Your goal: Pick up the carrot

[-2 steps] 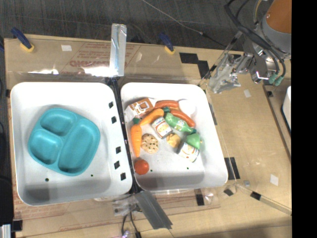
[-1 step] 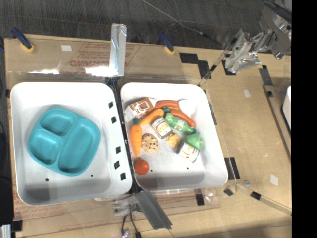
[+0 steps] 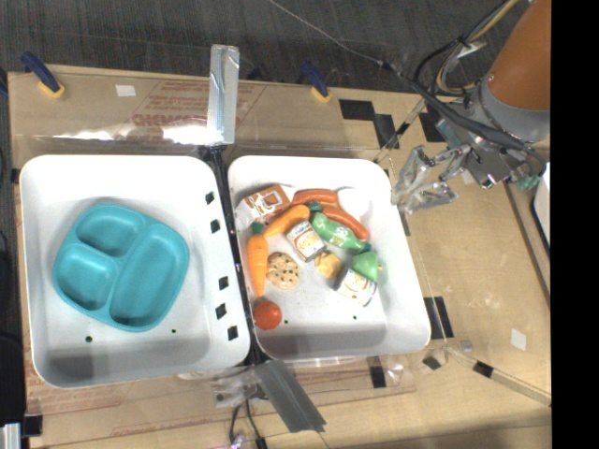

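An orange carrot (image 3: 256, 258) with a green top lies along the left side of the right bin (image 3: 398, 288), pointing toward the front. My gripper (image 3: 419, 183) hovers at the bin's upper right rim, well to the right of the carrot, with nothing visible between its fingers. Its fingers look spread apart.
Around the carrot lie a tomato (image 3: 267, 314), a cookie (image 3: 283, 271), hot dogs (image 3: 323, 199), a green vegetable (image 3: 339, 231) and small packets. The left bin (image 3: 37, 251) holds a teal divided plate (image 3: 120, 265). Cables trail from the arm at the upper right.
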Robot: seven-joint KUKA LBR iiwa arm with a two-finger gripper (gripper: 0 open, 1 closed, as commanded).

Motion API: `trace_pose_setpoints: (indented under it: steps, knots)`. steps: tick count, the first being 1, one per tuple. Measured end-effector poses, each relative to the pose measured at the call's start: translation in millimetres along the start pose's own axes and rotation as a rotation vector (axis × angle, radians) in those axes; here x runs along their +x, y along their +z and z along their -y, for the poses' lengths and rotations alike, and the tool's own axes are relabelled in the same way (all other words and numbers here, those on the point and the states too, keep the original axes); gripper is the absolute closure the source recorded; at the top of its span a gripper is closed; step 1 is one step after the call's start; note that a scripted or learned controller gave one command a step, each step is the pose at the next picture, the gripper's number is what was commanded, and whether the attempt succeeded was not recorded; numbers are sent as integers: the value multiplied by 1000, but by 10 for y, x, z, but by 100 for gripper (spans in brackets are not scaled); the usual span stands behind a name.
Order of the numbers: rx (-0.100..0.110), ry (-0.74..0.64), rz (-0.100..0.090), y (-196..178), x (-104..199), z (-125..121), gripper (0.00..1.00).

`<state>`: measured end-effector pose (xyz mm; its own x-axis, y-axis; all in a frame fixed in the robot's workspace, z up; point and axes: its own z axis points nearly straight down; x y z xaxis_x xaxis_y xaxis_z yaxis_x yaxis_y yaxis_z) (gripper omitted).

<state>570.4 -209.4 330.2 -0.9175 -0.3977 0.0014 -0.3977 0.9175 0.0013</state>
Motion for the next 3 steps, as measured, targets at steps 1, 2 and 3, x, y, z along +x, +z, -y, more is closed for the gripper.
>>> trace_pose_setpoints:
  steps: [1,2,3]
  knots:
    - [8,-97,5,-489,763,-310,100]
    - [11,-246,7,-1536,703,-302,100]
    - [4,-418,2,-1527,775,-331,100]
